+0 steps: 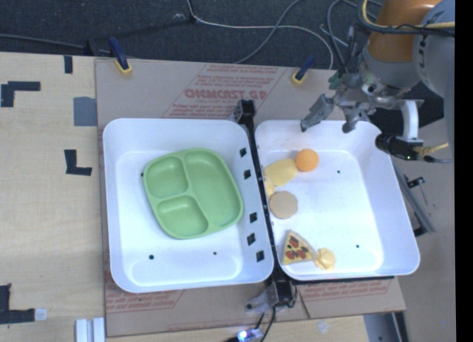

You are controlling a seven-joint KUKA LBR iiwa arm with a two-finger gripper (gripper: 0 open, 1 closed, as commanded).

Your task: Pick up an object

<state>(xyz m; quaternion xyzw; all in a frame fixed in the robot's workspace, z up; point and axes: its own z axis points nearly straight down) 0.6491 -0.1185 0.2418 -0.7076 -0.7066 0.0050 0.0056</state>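
The right bin point(384, 244) holds five small objects, all gathered toward its left side. An orange ball point(307, 160) lies near the bin's upper left, touching a pale yellow piece point(278, 173) that sits just beside the divider between the bins. Directly below that piece rests a round tan cookie-like disc point(283, 204). Lower still, near the front wall, a toy pizza slice point(296, 249) lies flat, with a small yellow lump point(324, 259) touching its right edge. The rest of this bin's floor is bare white.

The left bin point(122, 185) contains a single green divided plate point(193, 193) with three compartments, lying tilted in the middle of the bin.

The gripper point(327, 118) hangs above the far rim of the right bin, above and to the right of the orange ball and apart from every object. Its two fingers are spread wide with nothing between them. Both bins sit on a cardboard sheet point(214, 86) on the bench.
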